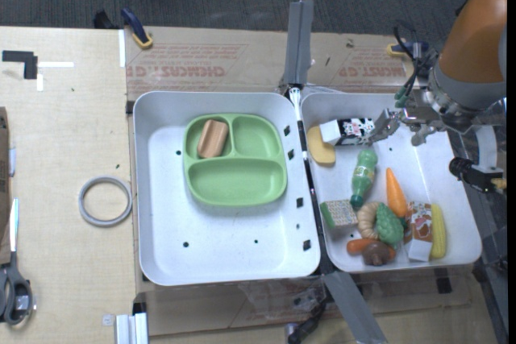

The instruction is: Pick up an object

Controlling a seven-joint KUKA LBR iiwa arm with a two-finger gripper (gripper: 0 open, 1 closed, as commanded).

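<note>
My gripper (403, 128) hangs over the back right part of the right bin (459, 254). Its two fingers stand apart and nothing sits between them. Just left of it lies a black and white carton (348, 130), next to a yellow wedge (321, 147). Below these are a green bottle (363, 173) and an orange carrot (395, 191). Along the front of the bin I see a green and tan block (339, 213), a broccoli (389, 225), a banana (439, 231), a small printed box (419, 231) and a brown mushroom (376, 254).
The left bin (161, 246) holds a green divided plate (235, 181) with a tan bread roll (212, 138) in its back left compartment. A tape ring (105, 200) and scissors (12, 290) lie on the bench to the left. A blue clamp (137, 26) sits at the back.
</note>
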